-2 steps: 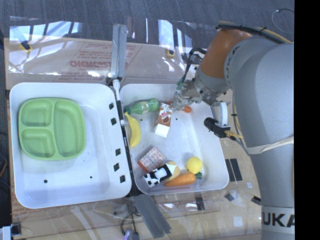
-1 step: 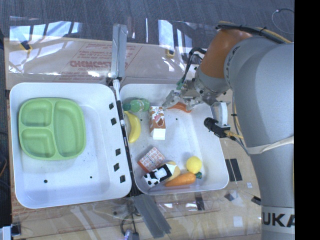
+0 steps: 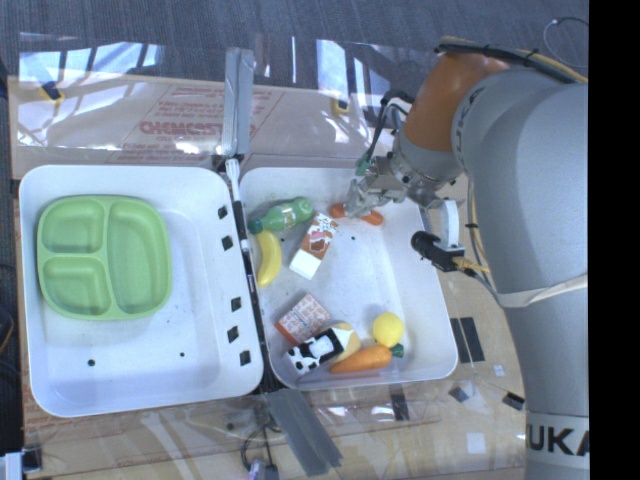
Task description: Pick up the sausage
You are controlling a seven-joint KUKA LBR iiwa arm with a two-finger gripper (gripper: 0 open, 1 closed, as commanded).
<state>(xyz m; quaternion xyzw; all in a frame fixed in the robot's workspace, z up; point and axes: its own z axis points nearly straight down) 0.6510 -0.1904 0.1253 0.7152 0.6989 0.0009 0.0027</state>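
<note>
The sausage is a small red-orange piece lying at the back of the right bin, close to its far wall. My gripper hangs directly over it, low in the bin, and covers the sausage's middle, so just its two ends stick out to the left and right. Whether the sausage is gripped is not visible from this angle. The grey arm with its orange band reaches in from the right.
The right bin also holds a green bottle, a banana, a small carton, a snack box, a black-and-white cow toy, a carrot and a lemon. A green divided plate lies in the left bin.
</note>
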